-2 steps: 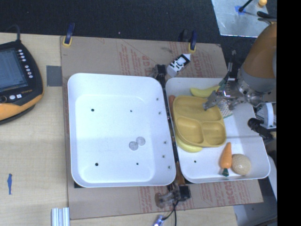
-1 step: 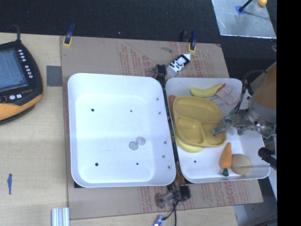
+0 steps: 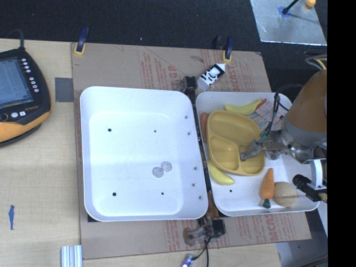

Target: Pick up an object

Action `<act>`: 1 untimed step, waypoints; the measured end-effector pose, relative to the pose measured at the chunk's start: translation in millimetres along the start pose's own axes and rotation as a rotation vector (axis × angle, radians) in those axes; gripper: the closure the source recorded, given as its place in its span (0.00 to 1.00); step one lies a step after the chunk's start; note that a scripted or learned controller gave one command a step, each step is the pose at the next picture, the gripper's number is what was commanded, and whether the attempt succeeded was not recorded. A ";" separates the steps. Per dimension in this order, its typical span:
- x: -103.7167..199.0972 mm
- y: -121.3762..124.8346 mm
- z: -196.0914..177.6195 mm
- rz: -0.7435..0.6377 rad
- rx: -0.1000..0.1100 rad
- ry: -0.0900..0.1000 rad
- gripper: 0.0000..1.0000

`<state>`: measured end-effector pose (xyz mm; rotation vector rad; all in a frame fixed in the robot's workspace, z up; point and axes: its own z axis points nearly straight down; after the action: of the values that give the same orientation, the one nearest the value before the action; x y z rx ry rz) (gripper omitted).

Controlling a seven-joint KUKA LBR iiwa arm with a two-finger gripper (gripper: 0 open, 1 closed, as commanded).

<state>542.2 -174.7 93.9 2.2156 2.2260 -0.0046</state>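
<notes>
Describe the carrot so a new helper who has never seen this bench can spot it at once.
Find the right-hand white bin, the one the grey arm reaches into. Along its near edge, right of the big yellow dish, lies the carrot: small, orange and tapered, with a dark green stub at its near end. A round beige object sits against it, but only the carrot is orange and pointed.

Gripper over yellow dish

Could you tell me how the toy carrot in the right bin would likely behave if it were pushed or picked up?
The carrot tapers and looks rounded, so a push would probably roll it in an arc. It looks like smooth plastic, likely light and rigid, perhaps slippery. It lies against a beige rounded object, which may block rolling that way.
</notes>
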 end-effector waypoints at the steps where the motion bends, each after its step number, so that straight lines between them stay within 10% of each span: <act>1: -2.3 -0.5 -9.9 -0.002 0.002 -0.003 1.00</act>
<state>541.6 -177.0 103.9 2.2136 2.2278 -0.0103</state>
